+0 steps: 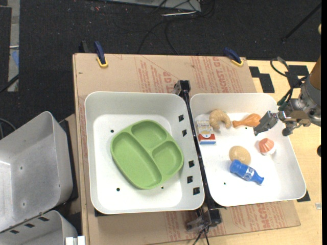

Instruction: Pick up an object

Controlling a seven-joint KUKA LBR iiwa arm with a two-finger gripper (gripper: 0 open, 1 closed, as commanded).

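1. Lower right of the frame: a blue bottle lies on its side in the right bin, a tan ball touching its upper end.
2. Right of centre: a pink cup sits near the bin's right wall, just below the tool, whose dark fingers stand apart with nothing between them.
3. Farther up: an orange carrot, a beige lump and a small carton crowd the divider.
4. Likely risks: a descent here could clip the right wall, or nudge the cup aside.
5. Open floor lies in the bin's lower-left part; the left bin holds a green tray.
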